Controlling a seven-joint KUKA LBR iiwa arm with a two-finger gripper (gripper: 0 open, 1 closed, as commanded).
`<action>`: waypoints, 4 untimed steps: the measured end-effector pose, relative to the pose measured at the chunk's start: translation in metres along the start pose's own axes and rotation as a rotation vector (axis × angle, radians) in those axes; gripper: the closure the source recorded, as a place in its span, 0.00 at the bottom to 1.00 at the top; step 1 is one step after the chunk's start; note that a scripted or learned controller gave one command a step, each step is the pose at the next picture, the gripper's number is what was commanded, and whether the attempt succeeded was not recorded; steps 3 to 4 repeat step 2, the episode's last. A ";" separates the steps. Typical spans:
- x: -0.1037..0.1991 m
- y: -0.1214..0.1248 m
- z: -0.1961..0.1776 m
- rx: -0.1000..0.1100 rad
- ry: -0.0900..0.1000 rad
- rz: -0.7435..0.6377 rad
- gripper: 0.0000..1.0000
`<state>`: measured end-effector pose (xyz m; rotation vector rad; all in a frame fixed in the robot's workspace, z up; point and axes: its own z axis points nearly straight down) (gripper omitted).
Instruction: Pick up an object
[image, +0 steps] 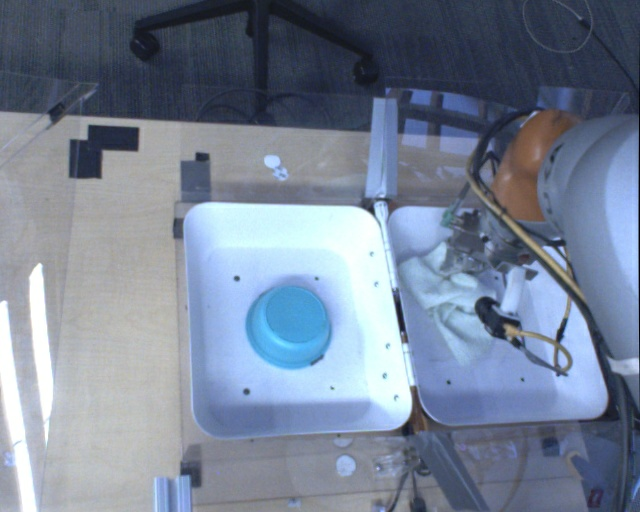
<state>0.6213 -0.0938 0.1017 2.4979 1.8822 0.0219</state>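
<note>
A crumpled white cloth (445, 300) lies in the right bin (500, 395), spreading from its upper left toward the middle. My gripper (468, 262) is down on the cloth's upper edge, its metal body and cables covering the tips. A blue bowl (289, 326) sits upside down in the middle of the left bin (230, 400), far from the gripper.
The grey arm with its orange band (525, 165) fills the upper right over the right bin. Black and yellow cables (535, 335) loop above the right bin's middle. A metal post (382, 150) stands behind the divide between the bins.
</note>
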 end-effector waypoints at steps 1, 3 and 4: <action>0.002 0.001 -0.011 -0.003 0.001 -0.007 1.00; 0.043 0.037 -0.116 0.015 -0.002 -0.111 1.00; 0.043 0.037 -0.116 0.015 -0.002 -0.111 1.00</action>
